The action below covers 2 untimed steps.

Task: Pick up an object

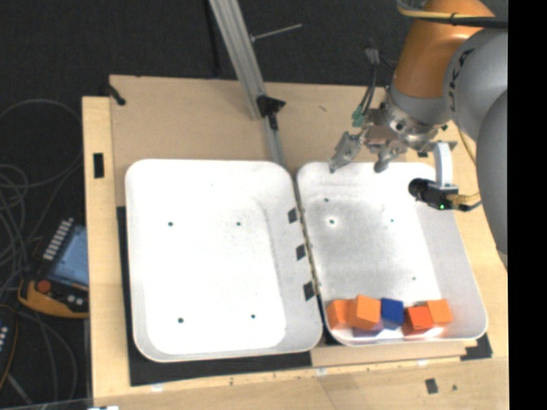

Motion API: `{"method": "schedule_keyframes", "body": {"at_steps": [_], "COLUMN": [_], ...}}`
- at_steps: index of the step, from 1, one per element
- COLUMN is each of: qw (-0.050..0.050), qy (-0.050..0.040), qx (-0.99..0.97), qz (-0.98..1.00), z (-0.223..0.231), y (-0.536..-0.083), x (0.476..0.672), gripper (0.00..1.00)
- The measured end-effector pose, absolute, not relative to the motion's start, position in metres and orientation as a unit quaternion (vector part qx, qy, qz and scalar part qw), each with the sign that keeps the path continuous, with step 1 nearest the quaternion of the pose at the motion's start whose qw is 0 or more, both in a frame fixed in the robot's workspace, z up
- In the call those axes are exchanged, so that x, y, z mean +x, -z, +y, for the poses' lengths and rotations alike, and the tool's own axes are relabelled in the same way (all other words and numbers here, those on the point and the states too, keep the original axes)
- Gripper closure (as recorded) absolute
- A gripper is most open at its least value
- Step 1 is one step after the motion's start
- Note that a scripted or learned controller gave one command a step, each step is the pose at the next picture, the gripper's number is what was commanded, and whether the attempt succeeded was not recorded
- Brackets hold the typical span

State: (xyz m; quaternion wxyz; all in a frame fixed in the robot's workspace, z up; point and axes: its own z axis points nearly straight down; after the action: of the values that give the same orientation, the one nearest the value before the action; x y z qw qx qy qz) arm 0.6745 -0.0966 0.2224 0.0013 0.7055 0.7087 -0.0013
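So you're at the start: left bin (pixel 214 254) holds nothing to grab. Right bin (pixel 385 229) has the blocks, orange blocks (pixel 355 312) and a blue block (pixel 391 311), lined up at its 6 o'clock edge. Gripper (pixel 361 155) sits at 12 o'clock, fingers spread, nothing between them. Reach, grasp and lift all remain.

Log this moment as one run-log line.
gripper: open, holding nothing, over right bin's far edge | blocks: orange and blue, along near wall | left bin: no blocks | pick: not yet done
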Motion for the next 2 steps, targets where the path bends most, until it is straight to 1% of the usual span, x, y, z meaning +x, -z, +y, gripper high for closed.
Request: {"method": "schedule_keyframes", "body": {"at_steps": [1,2], "qw": [-0.003,-0.002], "qy": [0.0045,0.0019], "qx": [0.71,0.708], "qz": [0.704,0.706], "z": [-0.169,-0.147], "y": [-0.13,-0.118], "x": [0.576,0.49], "gripper": [0.0,0.0]}}
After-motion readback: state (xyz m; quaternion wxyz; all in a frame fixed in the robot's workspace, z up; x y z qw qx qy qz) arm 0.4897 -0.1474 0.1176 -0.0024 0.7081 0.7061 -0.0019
